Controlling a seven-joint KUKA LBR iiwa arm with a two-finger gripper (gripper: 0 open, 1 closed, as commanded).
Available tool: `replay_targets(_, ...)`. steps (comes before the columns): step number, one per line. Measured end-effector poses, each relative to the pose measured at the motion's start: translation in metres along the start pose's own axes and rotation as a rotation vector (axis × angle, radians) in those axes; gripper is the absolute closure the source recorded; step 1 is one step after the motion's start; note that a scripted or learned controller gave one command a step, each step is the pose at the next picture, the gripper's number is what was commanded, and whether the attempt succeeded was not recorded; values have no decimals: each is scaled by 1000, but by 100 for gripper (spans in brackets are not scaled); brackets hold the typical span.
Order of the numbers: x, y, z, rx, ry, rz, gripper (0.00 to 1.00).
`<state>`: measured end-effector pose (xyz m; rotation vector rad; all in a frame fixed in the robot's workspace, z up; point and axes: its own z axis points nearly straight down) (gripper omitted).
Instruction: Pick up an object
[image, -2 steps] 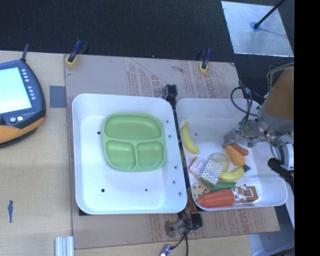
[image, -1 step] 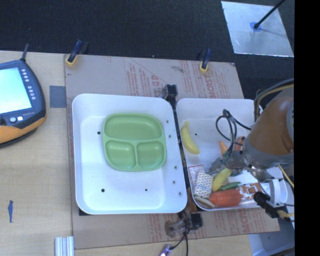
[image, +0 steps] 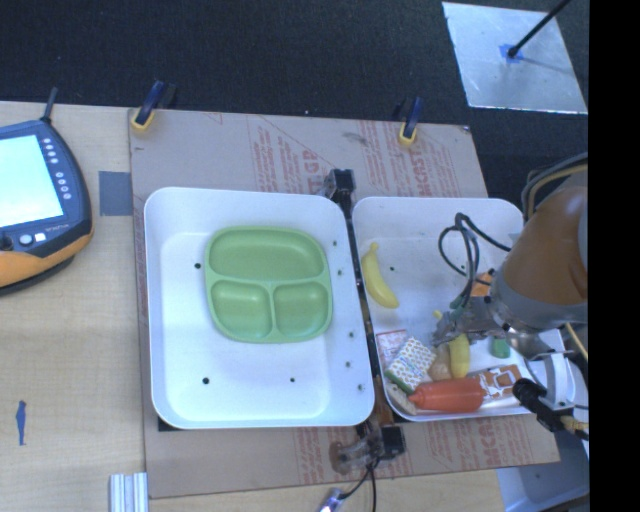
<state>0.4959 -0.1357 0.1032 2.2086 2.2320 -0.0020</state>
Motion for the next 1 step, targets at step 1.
replay_targets(1,52,63,-89,2,2,5,100)
